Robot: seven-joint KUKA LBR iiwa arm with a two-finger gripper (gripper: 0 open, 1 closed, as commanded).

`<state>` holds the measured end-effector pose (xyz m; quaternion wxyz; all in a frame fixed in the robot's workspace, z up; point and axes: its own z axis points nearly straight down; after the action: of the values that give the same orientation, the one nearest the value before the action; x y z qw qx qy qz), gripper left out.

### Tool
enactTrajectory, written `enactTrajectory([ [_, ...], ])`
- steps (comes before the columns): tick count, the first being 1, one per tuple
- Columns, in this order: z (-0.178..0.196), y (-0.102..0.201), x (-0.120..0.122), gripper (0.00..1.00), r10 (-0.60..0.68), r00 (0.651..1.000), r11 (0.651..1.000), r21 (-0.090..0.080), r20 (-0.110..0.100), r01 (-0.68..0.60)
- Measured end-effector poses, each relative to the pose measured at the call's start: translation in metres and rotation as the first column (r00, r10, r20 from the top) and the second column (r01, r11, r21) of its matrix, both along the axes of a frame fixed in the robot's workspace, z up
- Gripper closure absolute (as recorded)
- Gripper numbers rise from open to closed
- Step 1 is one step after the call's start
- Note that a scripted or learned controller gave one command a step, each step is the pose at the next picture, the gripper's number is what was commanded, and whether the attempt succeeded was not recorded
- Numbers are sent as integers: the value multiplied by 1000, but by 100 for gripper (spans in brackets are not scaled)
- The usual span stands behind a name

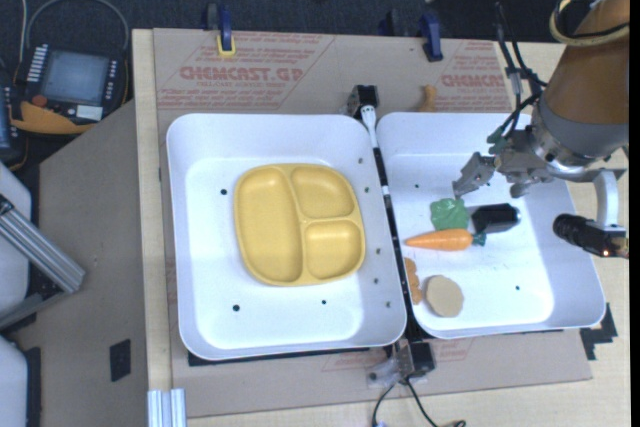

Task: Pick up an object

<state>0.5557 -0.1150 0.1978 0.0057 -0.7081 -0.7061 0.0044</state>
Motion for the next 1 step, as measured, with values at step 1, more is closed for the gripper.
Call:
enactTrajectory([
  [1,8,0,3,0,3,1000,1000,-2,15,-3],
])
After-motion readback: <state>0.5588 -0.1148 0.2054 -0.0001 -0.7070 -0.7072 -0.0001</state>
